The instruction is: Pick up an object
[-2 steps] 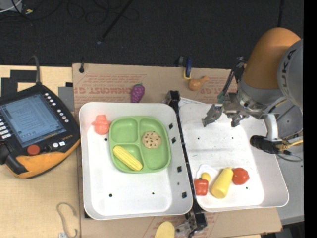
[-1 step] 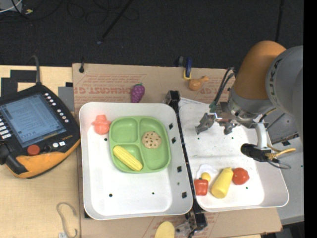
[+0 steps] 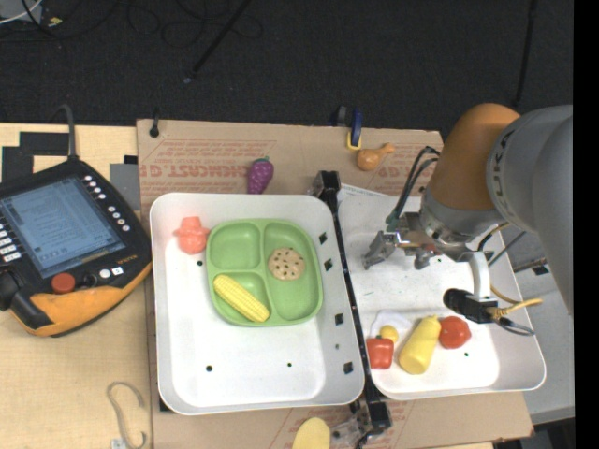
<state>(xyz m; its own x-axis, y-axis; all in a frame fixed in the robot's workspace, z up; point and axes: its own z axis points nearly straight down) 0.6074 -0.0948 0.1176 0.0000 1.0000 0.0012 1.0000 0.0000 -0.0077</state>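
The pincer (image 3: 401, 251) hangs over the upper part of the right bin (image 3: 524, 377). Below it, toward the near rim, lie a yellow bottle-shaped toy (image 3: 418, 344), tilted, a red round piece (image 3: 454, 332) touching its upper right end, a small red block (image 3: 380, 353) just to its left, and a small yellow bit (image 3: 388, 332) above that block. Well off to the pincer's left, in the left bin (image 3: 187, 382), a green divided plate (image 3: 262, 271) carries a corn cob (image 3: 241, 298) and a cookie (image 3: 285, 265); a pink toy (image 3: 190, 236) lies beside the plate's far left.
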